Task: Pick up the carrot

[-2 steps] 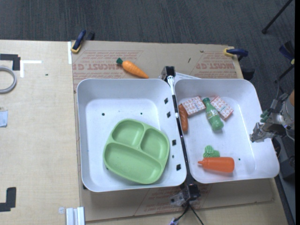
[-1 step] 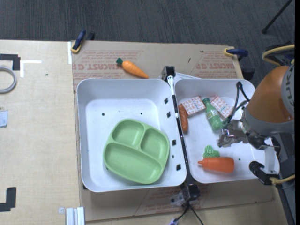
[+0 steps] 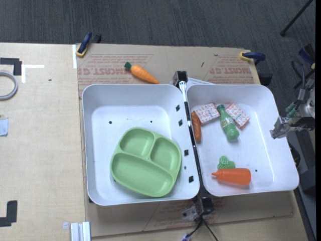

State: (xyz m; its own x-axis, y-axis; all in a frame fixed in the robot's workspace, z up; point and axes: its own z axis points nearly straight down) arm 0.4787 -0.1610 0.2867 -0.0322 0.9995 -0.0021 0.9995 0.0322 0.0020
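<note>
Camera view has the carrot (image 3: 141,73) lying on the cardboard sheet (image 3: 210,69) behind the left bin (image 3: 95,149), outside both bins. That bin holds a green divided plate (image 3: 145,162). The jaws (image 3: 287,126) hang by the right bin's (image 3: 271,179) right rim, carrying nothing; whether they stand apart cannot be told.

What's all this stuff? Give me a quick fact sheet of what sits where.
left bin: green divided plate
right bin: carrot near front, green bottle, two red-and-white packets, sausage-like item by the inner wall
outside bins: second small carrot on the cardboard behind the left bin
tool: at the right bin's right edge, holding nothing visible
</note>
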